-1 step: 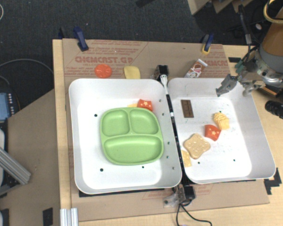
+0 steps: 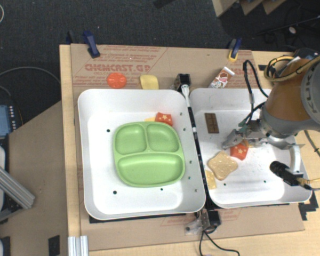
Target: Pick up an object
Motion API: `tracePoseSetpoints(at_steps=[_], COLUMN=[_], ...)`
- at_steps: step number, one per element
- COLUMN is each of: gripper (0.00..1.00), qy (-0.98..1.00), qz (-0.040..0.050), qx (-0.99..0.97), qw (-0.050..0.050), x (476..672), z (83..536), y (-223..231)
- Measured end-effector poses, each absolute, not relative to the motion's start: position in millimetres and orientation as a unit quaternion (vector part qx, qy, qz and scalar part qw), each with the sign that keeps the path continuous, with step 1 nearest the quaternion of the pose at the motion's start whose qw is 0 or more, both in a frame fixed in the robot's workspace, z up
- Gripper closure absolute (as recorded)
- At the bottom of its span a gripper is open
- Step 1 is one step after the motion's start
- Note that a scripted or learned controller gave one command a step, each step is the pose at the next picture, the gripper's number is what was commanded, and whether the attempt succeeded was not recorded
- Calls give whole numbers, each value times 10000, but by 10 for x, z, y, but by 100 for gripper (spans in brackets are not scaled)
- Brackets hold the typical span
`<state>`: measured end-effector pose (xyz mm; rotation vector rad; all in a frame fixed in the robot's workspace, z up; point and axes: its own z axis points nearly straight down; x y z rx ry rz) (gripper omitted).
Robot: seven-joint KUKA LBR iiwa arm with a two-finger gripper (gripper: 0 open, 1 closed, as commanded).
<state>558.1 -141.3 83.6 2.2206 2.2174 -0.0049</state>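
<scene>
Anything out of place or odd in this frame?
Yes. Three items lie outside the bins on the board behind them: an orange piece, a yellow piece and a small packet. A red piece sits tucked behind the green plate, not on it.

Glossy green plastic tray (image 2: 148, 154); matt cardboard base (image 2: 122, 64).

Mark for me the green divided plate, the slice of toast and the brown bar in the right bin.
green divided plate (image 2: 148, 154), camera view, on the wide lower compartment.
slice of toast (image 2: 222, 166), camera view, on the middle of its top face.
brown bar (image 2: 212, 123), camera view, on its middle.
</scene>
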Motion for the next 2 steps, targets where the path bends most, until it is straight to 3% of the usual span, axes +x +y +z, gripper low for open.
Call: tracePoseSetpoints(at_steps=[1,2], gripper=[100,0], qy=[7062,7063], qz=[31,26], qx=[7079,7079], qw=[103,90], x=[5646,5639], z=[1035,1022], y=[-1442,-1438])
